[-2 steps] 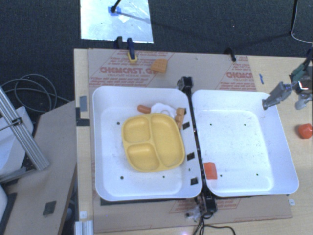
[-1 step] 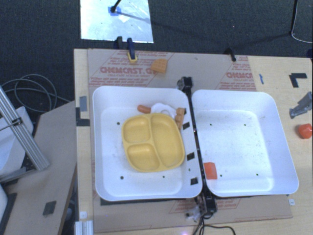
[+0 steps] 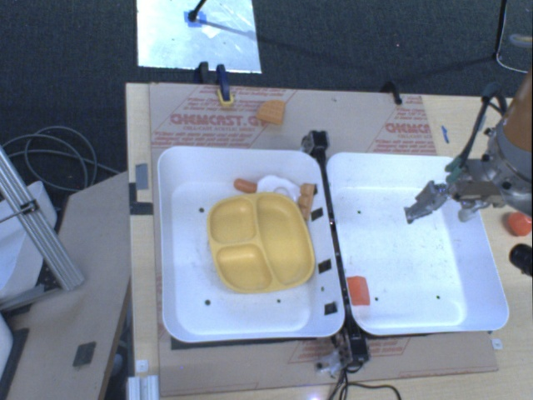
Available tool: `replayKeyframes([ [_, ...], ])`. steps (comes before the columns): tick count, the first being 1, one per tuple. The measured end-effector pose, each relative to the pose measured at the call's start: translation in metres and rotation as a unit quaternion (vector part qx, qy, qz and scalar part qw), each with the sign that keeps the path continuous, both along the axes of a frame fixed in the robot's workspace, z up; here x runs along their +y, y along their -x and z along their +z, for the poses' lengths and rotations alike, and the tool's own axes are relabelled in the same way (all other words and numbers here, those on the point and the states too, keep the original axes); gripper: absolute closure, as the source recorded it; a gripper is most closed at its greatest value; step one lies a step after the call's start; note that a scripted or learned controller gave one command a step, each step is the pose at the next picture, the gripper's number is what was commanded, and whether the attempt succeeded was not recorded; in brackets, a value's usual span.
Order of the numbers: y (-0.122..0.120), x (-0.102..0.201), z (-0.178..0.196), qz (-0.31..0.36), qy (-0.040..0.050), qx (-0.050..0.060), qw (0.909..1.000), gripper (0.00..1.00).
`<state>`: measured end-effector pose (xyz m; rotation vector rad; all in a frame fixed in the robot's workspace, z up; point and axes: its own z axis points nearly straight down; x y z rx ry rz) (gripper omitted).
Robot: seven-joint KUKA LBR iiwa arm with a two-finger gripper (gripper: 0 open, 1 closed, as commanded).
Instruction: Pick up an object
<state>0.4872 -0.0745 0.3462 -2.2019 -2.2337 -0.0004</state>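
Observation:
My gripper [image 3: 441, 209] hangs over the right bin [image 3: 416, 307], in its upper right part. It is open, with bare bin floor between the two grey fingers [image 3: 419, 204]. An orange-red block [image 3: 357, 290] lies at the right bin's near left corner, well away from the gripper. In the left bin [image 3: 187, 307] a yellow divided plate [image 3: 260, 242] lies in the middle. Behind it are an orange sausage-shaped piece [image 3: 245, 186], a white object [image 3: 277, 187] and a small tan block [image 3: 306, 198] by the divider.
A tan-orange piece [image 3: 270, 112] lies on the cardboard behind the left bin. A red-orange object [image 3: 518, 222] and a black thing [image 3: 523, 259] sit outside the right bin's right wall. Most of the right bin's floor is bare.

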Motion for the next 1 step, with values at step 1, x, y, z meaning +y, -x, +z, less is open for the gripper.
replayKeyframes([
  [1,-0.0003,0.024,0.0307,-0.003,0.0016,-0.005,1.0,0.0],
])
